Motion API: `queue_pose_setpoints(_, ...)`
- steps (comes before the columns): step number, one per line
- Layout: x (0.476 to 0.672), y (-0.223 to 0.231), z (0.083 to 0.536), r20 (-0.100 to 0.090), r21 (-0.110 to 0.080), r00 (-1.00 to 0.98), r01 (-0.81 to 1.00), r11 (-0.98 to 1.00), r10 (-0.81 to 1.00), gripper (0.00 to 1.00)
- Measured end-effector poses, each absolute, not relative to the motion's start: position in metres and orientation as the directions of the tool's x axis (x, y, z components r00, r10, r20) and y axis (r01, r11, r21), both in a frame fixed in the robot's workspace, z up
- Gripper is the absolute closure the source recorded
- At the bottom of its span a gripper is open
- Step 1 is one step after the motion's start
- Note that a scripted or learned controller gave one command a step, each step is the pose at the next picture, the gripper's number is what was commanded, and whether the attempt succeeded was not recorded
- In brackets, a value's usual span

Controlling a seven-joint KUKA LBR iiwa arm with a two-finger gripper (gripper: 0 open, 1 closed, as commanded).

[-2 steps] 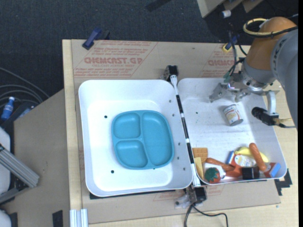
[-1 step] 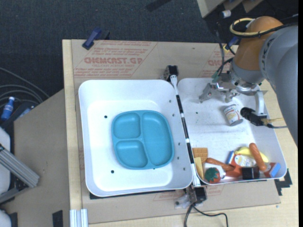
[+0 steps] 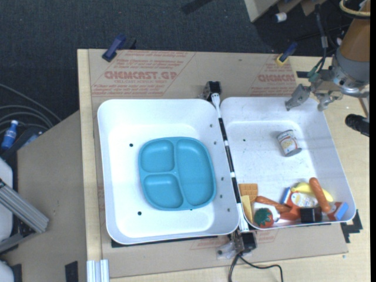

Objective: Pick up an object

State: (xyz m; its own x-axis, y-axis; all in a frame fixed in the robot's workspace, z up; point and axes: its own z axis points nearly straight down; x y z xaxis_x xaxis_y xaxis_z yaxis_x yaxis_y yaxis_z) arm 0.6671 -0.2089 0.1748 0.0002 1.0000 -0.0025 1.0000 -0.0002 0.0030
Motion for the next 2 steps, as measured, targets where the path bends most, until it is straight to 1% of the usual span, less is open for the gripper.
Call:
queue_pose_setpoints(1,0.666,-0.186,0.084,0.001,-0.003,-0.001,1.0,0.001,1.0,0.0)
queue_pose_setpoints(2,0.667,-0.16,0.085,0.001,-0.002,-0.001,1.0,0.001,1.0,0.0)
